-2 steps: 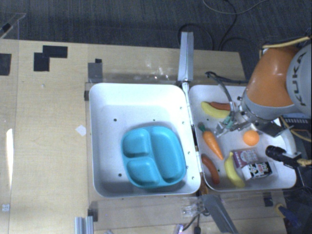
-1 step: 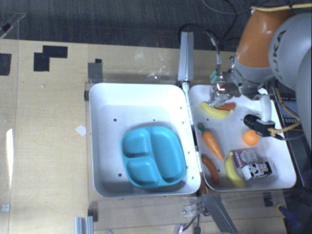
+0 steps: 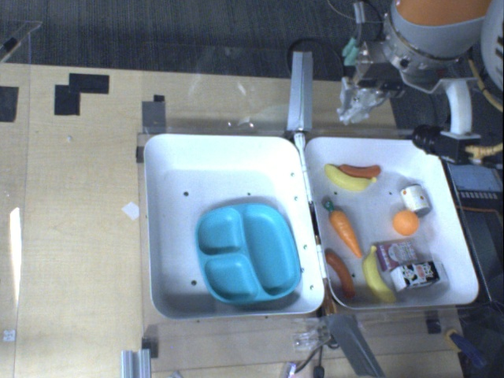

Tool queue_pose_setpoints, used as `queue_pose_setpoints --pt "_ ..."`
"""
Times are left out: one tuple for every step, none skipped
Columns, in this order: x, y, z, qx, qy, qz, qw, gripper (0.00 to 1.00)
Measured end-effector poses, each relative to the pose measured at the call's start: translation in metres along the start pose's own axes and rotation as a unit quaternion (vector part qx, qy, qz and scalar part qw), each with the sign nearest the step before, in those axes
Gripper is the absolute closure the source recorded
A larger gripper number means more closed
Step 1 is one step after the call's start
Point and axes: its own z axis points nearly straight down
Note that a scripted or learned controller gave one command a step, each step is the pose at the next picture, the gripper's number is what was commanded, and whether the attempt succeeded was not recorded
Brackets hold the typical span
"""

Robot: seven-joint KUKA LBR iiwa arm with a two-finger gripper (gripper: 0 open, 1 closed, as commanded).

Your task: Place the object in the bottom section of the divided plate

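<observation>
The arm's tool (image 3: 356, 101) hovers beyond the crowded right white bin (image 3: 457, 211), grip unclear; tight-packed toys risk a missed grab before the blue divided plate (image 3: 248, 252).

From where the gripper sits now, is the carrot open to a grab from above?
Probably yes. The carrot lies on bare bin floor, apart from the banana and sausage, with nothing over it. The gripper is above the right bin's far rim, outside it.

Blue divided plate (image 3: 248, 251) is sitting flat in the left bin, toward its front, three compartments showing. Candidate objects are lying in the right bin: carrot (image 3: 345, 232), orange (image 3: 405, 223), bananas, sausages, carton.
</observation>
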Motion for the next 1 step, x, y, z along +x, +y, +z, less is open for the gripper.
queue_pose_setpoints --pt "0.0726 0.0782 -0.0079 0.001 0.000 0.030 0.9995 1.00"
